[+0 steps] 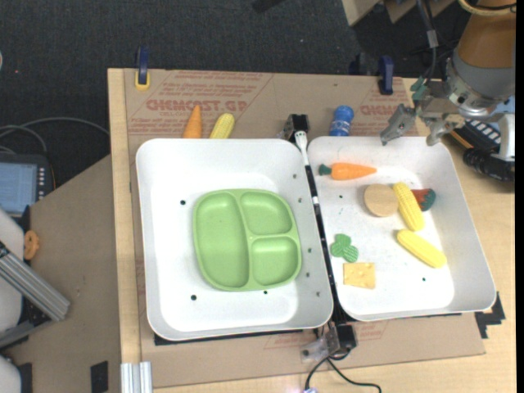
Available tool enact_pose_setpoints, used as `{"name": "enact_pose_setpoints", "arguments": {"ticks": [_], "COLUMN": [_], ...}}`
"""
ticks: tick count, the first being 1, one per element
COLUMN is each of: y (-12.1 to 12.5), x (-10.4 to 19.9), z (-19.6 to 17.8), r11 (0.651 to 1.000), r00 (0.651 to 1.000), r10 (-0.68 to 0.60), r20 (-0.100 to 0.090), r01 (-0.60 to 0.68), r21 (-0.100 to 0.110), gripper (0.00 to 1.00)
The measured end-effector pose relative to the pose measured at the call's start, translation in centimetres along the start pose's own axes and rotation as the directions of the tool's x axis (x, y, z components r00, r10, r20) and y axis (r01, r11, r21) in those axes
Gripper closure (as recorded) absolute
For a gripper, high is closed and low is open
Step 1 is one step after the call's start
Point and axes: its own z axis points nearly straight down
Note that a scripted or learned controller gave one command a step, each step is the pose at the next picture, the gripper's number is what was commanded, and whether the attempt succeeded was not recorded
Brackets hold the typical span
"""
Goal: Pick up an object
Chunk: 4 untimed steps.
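My gripper [414, 128] hangs over the far rim of the right bin [467, 285], its two fingers spread open with nothing between them. In that bin lie an orange carrot [352, 170], a tan round cookie [379, 201], two yellow corn cobs [408, 206] [421, 247], a red piece [424, 197] partly behind the upper cob, a green leafy piece [343, 246] and a yellow cracker [359, 275]. The carrot lies to the left of the gripper and nearer the camera.
The left bin [164, 187] holds a green divided plate [246, 238]. Behind the bins on the cardboard lie an orange carrot [192, 123], a yellow corn [222, 125], a black tool [296, 126] and a blue bottle [341, 121].
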Motion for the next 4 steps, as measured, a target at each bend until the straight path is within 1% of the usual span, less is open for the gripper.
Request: {"name": "enact_pose_setpoints", "arguments": {"ticks": [1, 2, 3, 4], "y": [-6.4, -6.9, -6.8, 1.3], "x": [-5.0, -4.2, -4.3, 2.1], "z": [5.9, 15.3, 13.9, 14.8], "r11": [1.0, 1.0, 1.0, 1.0], "r00": [1.0, 1.0, 1.0, 1.0], "r10": [0.006, 0.0, 0.001, -0.008], "r20": [-0.001, -0.004, 0.0, 0.008], "r01": [-0.006, 0.0, -0.001, 0.008], "r21": [0.008, 0.005, -0.002, 0.025], "gripper": [0.0, 0.0, 1.0, 1.0]}}
